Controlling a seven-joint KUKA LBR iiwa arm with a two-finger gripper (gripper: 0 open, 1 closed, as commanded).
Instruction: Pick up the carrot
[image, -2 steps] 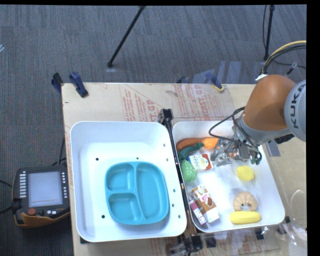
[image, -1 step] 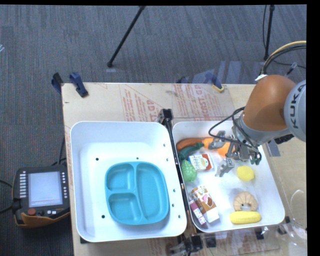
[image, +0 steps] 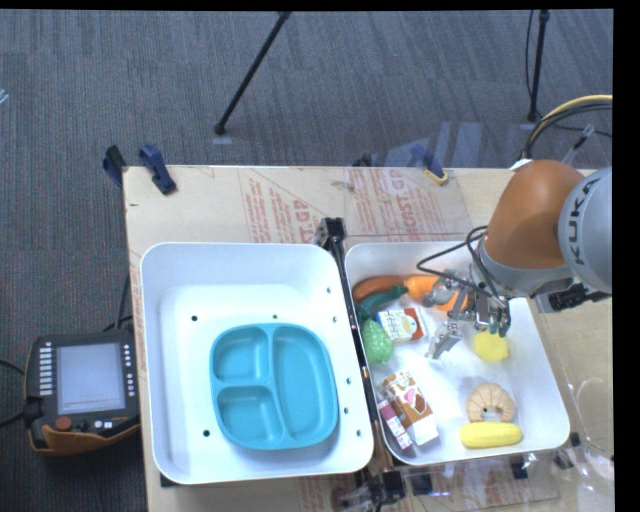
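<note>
Claw (image: 468, 322) state cannot be told — it hangs over the right bin (image: 556, 400). At its ten o'clock the carrot (image: 432, 285) lies, touching a sausage (image: 378, 287). A slip could be caused by that crowding. A lemon (image: 491, 347) sits at four o'clock — a carton (image: 401, 323) at nine.

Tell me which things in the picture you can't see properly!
- Carrot: its right end is hidden behind the gripper in the camera view.
- Gripper: its fingers are too small and cluttered with cables to read.
- Small carton: its label is too blurry to read.
- Arm: cut off by the right edge.
</note>
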